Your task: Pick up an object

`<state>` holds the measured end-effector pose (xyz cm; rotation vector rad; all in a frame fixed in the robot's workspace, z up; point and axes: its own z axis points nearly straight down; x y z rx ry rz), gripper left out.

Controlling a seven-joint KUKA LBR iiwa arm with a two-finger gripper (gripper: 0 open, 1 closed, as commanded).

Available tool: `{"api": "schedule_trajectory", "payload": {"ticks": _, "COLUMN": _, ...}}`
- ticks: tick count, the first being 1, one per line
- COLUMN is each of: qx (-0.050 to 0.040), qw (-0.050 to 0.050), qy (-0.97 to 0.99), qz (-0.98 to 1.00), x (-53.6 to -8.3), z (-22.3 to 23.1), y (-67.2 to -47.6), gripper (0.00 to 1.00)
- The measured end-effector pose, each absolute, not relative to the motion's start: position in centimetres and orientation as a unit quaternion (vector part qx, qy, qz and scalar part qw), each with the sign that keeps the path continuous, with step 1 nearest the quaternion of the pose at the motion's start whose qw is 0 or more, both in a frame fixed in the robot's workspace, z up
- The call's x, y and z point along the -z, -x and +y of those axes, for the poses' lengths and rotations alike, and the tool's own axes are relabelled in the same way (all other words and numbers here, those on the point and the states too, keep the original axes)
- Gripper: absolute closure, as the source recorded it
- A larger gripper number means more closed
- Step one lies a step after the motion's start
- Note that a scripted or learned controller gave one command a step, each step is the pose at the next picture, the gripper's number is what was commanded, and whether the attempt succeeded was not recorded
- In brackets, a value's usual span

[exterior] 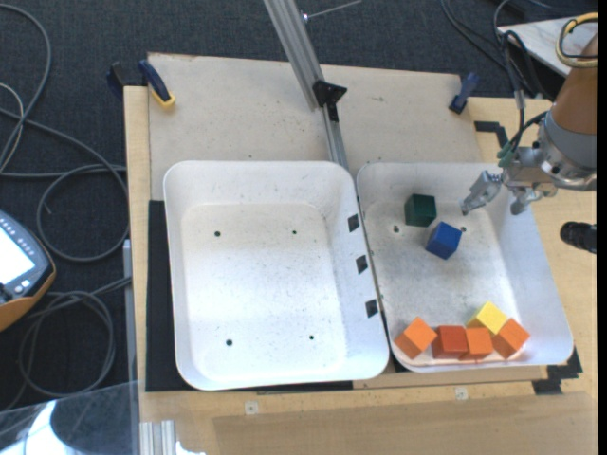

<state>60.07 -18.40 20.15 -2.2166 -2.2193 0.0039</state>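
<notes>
Over the right bin's [531, 254] far right corner hangs my gripper [500, 195], with my two fingers spread apart and nothing between them. One fingertip [473, 202] points down and to the left, toward the blocks; the other [518, 204] sits nearer the bin's right wall. Down-left of that reaching fingertip lies the green cube [420, 209], near but apart from it, and just beside the green one, a little nearer the front, rests the blue cube [443, 240], tilted on the speckled floor. Along the bin's front rim, well apart from my fingers, sit three orange blocks [414, 337] [478, 342] [512, 336], a red-orange block [452, 340] and a yellow cube [491, 317], bunched together. To the left stands the left bin [190, 254].
</notes>
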Motion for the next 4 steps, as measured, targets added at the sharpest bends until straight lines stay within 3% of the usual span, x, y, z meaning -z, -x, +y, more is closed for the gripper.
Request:
{"api": "schedule_trajectory", "payload": {"ticks": 2, "qx": 0.0026, "qw": 0.001, "qy": 0.707, "qz": -0.707, "x": -11.1, "z": -18.2, "y": -59.9, "gripper": 0.00}}
{"api": "schedule_trajectory", "payload": {"ticks": 3, "qx": 0.0038, "qw": -0.004, "qy": 0.707, "qz": -0.707, "x": -12.6, "z": -18.4, "y": -60.1, "gripper": 1.00}}
{"api": "schedule_trajectory", "payload": {"ticks": 4, "qx": 0.0018, "qw": -0.004, "qy": 0.707, "qz": -0.707, "x": -18.9, "z": -19.2, "y": -60.4, "gripper": 1.00}}
